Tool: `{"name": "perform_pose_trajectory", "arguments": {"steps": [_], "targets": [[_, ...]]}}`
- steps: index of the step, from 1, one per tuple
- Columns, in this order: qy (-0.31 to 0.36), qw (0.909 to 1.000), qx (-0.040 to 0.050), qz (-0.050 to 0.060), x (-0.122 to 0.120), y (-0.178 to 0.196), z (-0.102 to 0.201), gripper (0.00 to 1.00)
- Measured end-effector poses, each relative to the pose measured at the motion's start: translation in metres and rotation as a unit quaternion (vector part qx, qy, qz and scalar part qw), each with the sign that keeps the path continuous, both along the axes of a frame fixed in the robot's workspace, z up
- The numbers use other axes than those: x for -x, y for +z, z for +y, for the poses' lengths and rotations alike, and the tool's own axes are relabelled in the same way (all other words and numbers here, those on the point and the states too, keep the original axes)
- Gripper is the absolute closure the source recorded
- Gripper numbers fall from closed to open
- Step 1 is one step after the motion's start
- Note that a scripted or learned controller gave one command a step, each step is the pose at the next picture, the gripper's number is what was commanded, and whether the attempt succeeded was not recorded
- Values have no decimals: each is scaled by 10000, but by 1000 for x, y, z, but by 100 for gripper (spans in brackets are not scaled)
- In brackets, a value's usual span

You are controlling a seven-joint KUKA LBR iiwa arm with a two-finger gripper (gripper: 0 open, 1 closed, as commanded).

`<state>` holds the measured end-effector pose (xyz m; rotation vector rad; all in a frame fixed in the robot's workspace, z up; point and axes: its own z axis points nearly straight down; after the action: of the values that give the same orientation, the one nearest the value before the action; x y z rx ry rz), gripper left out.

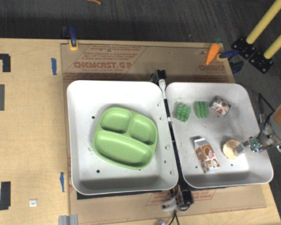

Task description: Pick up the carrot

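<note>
**Carrot outside the bins, gripper at the right bin's edge**

Camera view: the carrot [212, 53] lies on the brown cardboard sheet [107, 62] behind the right bin [253, 170], apart from it. The gripper [254, 145] sits low at that bin's right side, just beside a round tan piece [231, 149]; whether it is released or clenched, I cannot tell. The left bin [79, 125] holds a green divided tray [125, 136]. Dark carpet [154, 8] lies beyond the bench.

The carrot [212, 54] lies on the bench beyond the right bin [262, 172], open above, a blue clamp [228, 54] just beside it. Inside that bin, two green pieces [192, 111], a packet [206, 154] and a tan disc [231, 149] leave bare floor between them.
</note>
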<state>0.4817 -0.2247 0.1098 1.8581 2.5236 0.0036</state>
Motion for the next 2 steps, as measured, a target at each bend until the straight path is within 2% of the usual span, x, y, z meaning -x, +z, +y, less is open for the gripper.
{"name": "perform_pose_trajectory", "arguments": {"steps": [1, 2], "targets": [[754, 9972, 3, 11, -58, 13, 0, 100], [2045, 9789, 10, 17, -53, 116, 1, 100]]}}
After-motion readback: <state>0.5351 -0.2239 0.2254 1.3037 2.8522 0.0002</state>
